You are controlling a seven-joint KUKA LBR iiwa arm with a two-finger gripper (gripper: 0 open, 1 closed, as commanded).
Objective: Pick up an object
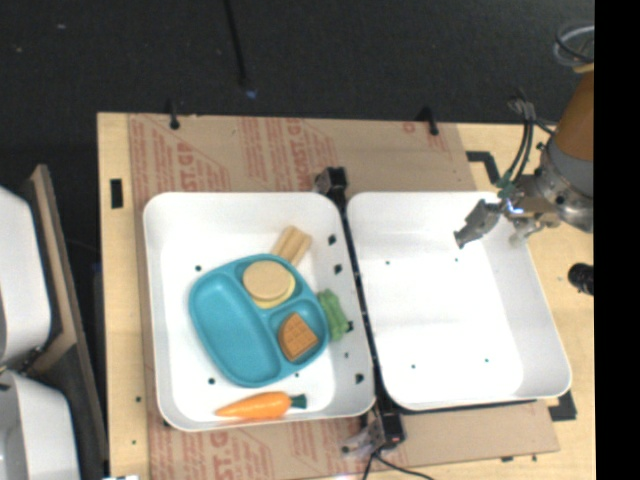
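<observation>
— White plastic under my claw (476, 226), nothing else; I'm hanging over the far corner of the right bin (470, 368), and whether my claw is released or clenched I cannot tell from this angle.

— So where's anything worth picking?

— All in the left bin (165, 268). A blue tray (225, 328) lies there with a round biscuit (270, 281) and a brown waffle piece (298, 336) in its compartments. A tan wooden block (292, 243) pokes out at its far edge, a green piece (333, 313) sits against its right side, and an orange carrot (262, 405) lies near the front wall.

— What might go wrong?

— Dropping here, I'd probably grab air. Crossing over, the two bin walls meet between us, with black clips (330, 181) along that seam; I could catch on them. The green piece sits tight between tray and wall, so my fingers may jam. The carrot looks round and may roll away.
</observation>
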